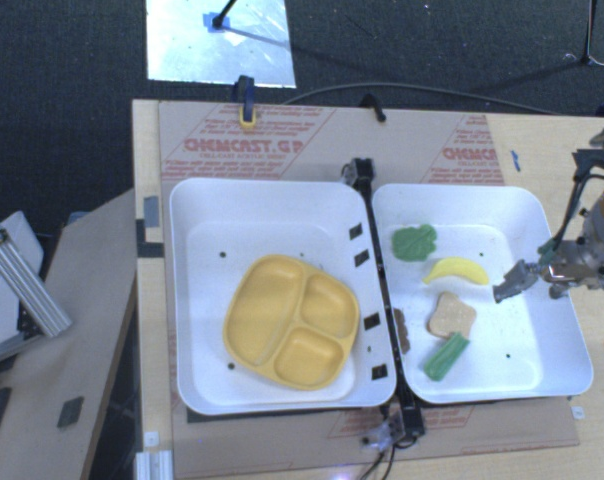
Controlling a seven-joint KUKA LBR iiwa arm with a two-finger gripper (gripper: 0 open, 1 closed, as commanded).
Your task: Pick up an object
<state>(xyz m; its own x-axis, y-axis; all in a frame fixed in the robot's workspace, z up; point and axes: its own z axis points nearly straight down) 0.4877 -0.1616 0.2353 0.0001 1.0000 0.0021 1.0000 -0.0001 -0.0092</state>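
A curved glossy yellow plastic banana (459, 271) lies just left of the grey metal gripper (509, 287), whose grip seemingly cannot be told, reaching from the right.

The shallow white right-hand bin (557, 363) has bare floor along its near and right sides; a green broccoli-shaped toy (414, 242), yellow toy banana (458, 271), tan toast-shaped piece (451, 316) and green stick (446, 356) crowd its left half; the yellow three-compartment plastic plate (291, 321) fills most of the left-hand white bin (212, 218), leaving its far strip open.
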